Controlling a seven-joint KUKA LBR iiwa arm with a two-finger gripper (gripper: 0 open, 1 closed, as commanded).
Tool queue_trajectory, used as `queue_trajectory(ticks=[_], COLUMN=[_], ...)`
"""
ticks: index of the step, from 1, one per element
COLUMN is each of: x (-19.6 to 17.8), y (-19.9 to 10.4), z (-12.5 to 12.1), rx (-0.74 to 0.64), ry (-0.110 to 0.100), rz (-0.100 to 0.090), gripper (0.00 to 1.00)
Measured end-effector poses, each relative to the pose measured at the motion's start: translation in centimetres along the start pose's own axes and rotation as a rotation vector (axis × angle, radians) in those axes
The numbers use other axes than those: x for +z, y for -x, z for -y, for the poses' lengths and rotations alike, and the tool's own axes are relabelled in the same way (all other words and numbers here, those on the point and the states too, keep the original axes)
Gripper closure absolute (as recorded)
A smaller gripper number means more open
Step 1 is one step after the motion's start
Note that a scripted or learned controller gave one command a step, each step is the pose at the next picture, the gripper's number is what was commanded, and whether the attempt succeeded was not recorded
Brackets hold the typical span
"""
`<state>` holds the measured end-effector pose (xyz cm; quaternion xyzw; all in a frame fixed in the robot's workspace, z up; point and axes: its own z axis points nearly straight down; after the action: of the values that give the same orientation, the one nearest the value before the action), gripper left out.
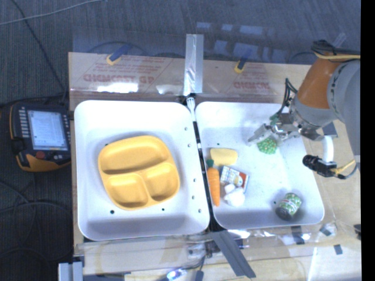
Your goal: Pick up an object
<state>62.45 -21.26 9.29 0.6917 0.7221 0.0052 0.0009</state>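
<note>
Green ball [267, 146]: your nearest target, touching the pincer [270, 130].
Pincer: above ball; grip state, you cannot tell.
Advice: centre over ball before closing.

A robotics lab: teach pendant [40, 134] beside the bench (cables [35, 13] trailing over grey carpet).

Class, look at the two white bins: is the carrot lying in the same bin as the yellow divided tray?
No, the carrot lies in the right bin along its left wall, while the yellow divided tray sits in the left bin.
</note>
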Motion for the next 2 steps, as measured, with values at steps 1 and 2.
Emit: queue_trajectory(ticks=[1,2], x=[-0.7,-10.4], y=[0.4,-2.1], z=[0.1,-1.1], rx=[0.002,0.023], ry=[0.003,-0.009], rz=[0.008,0.007], gripper=[1.00,1.00])
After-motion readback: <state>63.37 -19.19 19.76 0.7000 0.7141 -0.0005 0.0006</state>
